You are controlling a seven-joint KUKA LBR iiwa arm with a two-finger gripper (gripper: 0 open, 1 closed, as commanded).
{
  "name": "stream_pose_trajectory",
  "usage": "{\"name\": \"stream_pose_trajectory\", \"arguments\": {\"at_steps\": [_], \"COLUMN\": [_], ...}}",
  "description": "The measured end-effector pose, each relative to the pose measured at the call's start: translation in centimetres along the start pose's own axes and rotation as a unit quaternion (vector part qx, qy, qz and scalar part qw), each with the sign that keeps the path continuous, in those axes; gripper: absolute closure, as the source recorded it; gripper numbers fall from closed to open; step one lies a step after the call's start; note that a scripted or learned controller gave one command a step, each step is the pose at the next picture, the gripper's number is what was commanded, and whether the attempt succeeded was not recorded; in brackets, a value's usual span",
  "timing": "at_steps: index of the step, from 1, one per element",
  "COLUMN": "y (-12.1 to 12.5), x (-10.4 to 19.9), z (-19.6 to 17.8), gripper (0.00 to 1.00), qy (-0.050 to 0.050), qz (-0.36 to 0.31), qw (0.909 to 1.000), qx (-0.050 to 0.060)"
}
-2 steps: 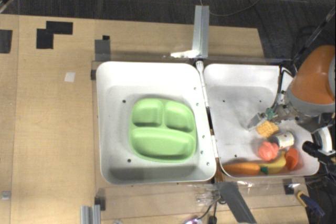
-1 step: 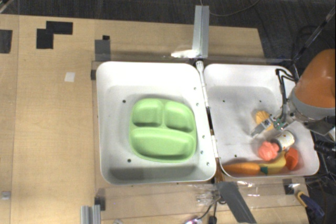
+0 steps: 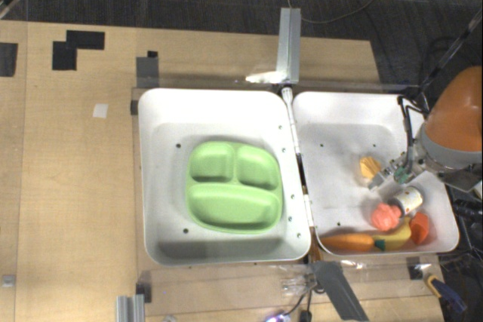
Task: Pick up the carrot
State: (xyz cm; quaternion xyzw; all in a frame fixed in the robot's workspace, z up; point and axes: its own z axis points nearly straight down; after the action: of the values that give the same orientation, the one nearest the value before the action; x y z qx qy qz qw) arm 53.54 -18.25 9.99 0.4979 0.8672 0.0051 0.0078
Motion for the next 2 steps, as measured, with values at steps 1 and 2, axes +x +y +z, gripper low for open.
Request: {"name": "stream_pose_trajectory", "arguments": {"at_steps": [1,2], "y": [0.0,7.4], "x": [0.0,0.3], "z": [0.0,1.2], "gripper": [0.00,0.00], "qy": [0.000,0.001], "qz": [0.000,-0.085], "qw": [1.0000,0.9964], "qx": [0.000,0.002]}}
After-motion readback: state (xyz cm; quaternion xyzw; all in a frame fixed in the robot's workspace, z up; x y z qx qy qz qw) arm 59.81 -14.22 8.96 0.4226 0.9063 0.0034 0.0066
